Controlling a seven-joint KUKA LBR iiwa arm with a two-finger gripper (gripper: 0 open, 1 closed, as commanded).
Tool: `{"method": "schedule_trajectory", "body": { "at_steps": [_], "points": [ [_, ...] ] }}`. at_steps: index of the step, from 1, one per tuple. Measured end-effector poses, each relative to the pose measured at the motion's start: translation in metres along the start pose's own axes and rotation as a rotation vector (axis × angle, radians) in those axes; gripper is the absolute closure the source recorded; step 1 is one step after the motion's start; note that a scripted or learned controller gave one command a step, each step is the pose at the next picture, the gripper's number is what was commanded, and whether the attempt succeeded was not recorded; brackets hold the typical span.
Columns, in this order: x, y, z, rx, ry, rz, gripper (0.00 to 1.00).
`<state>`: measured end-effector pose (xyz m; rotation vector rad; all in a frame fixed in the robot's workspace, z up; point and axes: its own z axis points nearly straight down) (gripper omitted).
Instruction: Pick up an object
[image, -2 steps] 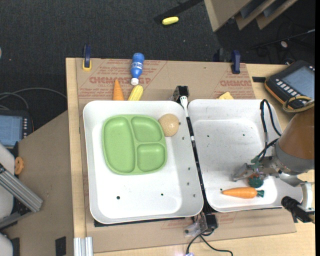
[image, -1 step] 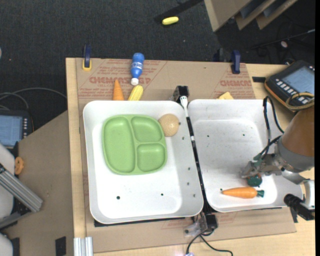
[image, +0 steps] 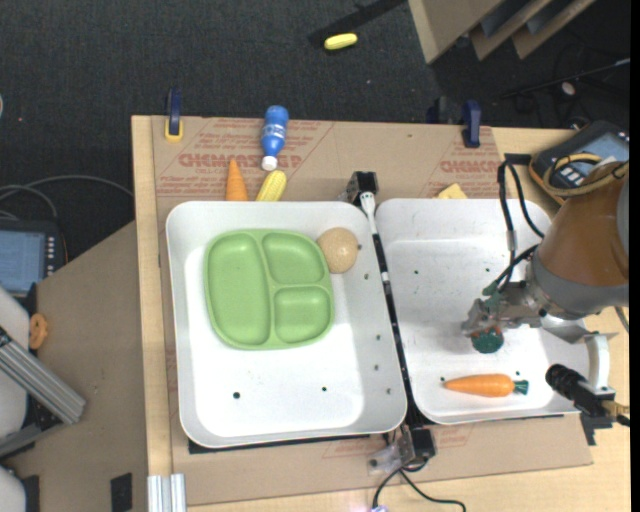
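**White bins, a carrot and a low-reaching arm**

White, shallow plastic bins sit side by side on a brown cardboard sheet (image: 150, 300) printed with red lettering that looks like "CHEMGLASS", though the print is only partly legible. The left bin (image: 300, 400) holds a light-green divided plastic tray (image: 268, 288) with three compartments, and a tan round ball-like object (image: 338, 248) rests just beside the tray's upper right corner. The right bin (image: 440, 260) holds an orange toy carrot with a green tip (image: 484, 385), lying flat near the front wall, and a small dark-green round object (image: 488, 342) just above it.

The grey arm with its orange band (image: 590, 250) comes in from the right, and its gripper (image: 490, 318) hangs low over the dark-green object, at or just over its top. Whether the claw is released or clenched cannot be told from here.

Behind the bins, on the cardboard, lie a blue-and-white bottle (image: 274, 135), an orange cone-shaped piece (image: 235, 182) and a yellow corn-like piece (image: 272, 185). A yellow object (image: 341, 42) lies on the dark floor beyond.
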<state>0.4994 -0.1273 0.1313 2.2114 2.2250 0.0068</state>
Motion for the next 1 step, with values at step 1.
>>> {"method": "schedule_trajectory", "body": {
  "at_steps": [1],
  "points": [
    [0.0525, 0.0921, -0.0569, -0.007, 0.000, -0.004, 1.00]
  ]
}}
